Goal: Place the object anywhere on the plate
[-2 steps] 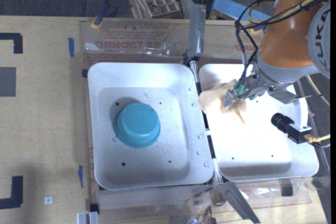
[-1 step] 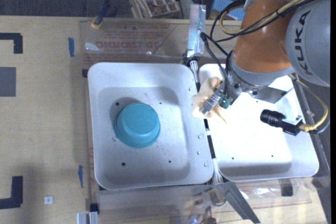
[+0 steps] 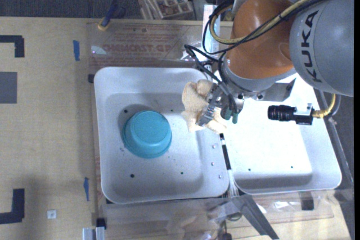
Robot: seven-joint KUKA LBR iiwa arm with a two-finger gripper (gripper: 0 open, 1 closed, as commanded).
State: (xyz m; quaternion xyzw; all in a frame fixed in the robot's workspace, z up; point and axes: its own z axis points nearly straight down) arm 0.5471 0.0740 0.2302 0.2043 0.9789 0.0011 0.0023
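We observe the object point(image 3: 197, 103), a pale cream, crumpled soft item of irregular outline, at the right edge of the left bin point(image 3: 107, 87), near the divide between the bins. We observe the plate point(image 3: 147, 133), a round blue dish, on the left bin floor, apart from the object.

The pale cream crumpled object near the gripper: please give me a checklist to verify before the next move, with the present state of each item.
1. Pale cream crumpled object lies between the fingers of the two-finger gripper: cannot tell; they overlap in the camera view.
2. Object is in the left white bin, at its right wall: ok.
3. Round blue plate-like dish is free to receive it: ok.
4. Object is already on the dish: not ok; they are apart.
5. Path leftward to the dish is unobstructed: ok.
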